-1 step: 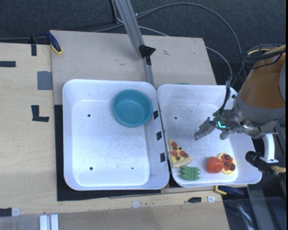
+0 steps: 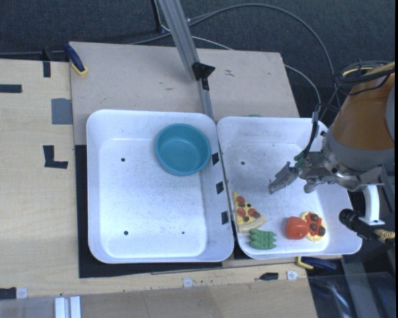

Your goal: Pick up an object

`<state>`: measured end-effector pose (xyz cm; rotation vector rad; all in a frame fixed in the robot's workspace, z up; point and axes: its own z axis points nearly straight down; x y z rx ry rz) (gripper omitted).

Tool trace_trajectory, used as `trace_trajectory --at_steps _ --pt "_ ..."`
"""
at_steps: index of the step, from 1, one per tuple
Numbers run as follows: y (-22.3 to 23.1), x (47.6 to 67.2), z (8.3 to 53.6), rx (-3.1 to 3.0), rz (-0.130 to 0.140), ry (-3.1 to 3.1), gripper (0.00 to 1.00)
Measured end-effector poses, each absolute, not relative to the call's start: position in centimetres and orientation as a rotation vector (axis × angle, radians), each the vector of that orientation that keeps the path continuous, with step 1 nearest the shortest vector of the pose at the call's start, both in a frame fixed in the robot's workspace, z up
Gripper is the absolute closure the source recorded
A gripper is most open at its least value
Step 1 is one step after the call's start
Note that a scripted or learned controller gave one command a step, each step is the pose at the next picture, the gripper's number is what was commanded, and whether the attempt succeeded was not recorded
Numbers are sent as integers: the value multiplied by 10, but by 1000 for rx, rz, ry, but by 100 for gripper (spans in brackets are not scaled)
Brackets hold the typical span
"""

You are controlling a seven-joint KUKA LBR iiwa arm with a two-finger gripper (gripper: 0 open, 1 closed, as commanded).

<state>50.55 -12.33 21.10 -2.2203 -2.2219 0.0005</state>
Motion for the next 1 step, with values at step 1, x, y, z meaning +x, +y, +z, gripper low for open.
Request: trace_trajectory --at_steps 1 --pt "-120 507 169 -2219 3 -2221 0"
